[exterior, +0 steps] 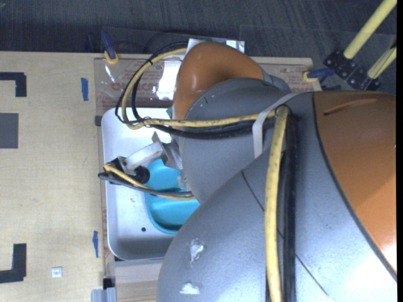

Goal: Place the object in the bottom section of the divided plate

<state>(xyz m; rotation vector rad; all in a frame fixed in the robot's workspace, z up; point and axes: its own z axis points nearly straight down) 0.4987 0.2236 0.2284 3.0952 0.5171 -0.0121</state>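
A blue divided plate (165,200) lies in the white bin (123,231), and I see just its left edge and part of one section. My grey and orange arm (252,168) reaches in from the right and covers the rest of the plate and most of the bin. The gripper (171,162) hangs low over the plate's upper left part, half hidden under the wrist. Whatever lies under the arm is hidden, and I can make out nothing held.
The bin's bare white floor (126,200) lies left of the plate. The pale wooden bench (50,168) with black marks and blue tape extends to the left. Yellow rods (374,21) cross the top right corner.
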